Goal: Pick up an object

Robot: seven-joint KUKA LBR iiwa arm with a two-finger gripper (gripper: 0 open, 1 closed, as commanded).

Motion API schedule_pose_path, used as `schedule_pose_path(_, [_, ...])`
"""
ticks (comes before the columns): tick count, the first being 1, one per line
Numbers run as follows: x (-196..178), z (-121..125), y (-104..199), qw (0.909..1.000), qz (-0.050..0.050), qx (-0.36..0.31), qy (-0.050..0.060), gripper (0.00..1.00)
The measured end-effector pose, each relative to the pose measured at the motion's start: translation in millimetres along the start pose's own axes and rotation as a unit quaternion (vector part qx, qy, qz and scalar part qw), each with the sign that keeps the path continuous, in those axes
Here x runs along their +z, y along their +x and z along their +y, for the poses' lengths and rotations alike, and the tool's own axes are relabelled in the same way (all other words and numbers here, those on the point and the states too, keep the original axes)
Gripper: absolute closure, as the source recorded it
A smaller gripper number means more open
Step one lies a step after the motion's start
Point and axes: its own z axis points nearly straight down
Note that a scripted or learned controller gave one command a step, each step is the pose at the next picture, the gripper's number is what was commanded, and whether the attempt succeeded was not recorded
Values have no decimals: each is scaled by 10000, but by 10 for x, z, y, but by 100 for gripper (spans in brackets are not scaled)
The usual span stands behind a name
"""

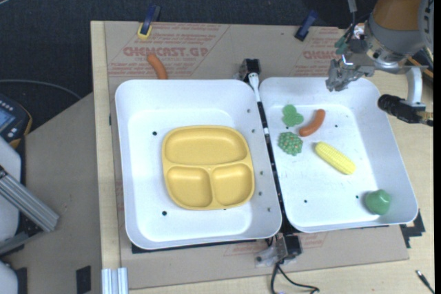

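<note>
Camera view, from above: claw (340, 82) hanging over the far rim of the right bin (400, 169), nothing between its fingers; open or closed, cannot tell. Inside that bin: a green leafy piece (292, 115), touching or almost touching a small sausage (312, 122); a green bumpy piece (290, 143) just below; a yellow corn cob (335, 157) beside; a green round toy (377, 202) near the front corner. Left bin (131, 169) with a yellow divided plate (207, 166). Another sausage (157, 66) on the tabletop (207, 51) behind.

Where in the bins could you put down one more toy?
Right bin: bare floor between the corn and the green ball, and along the near wall. Crowded around the sausage and two green toys. Left bin: a strip around the yellow tray.
</note>
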Motion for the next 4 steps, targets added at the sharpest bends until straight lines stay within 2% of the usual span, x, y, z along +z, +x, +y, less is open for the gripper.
schedule_pose_path(1, [-161, 10, 1, 10000, 1, 3, 6, 100])
schedule_pose_path(3, [-50, -371, 1136, 10000, 15, -9, 47, 100])
schedule_pose_path(4, [-155, -566, 1738, 10000, 23, -27, 43, 100])
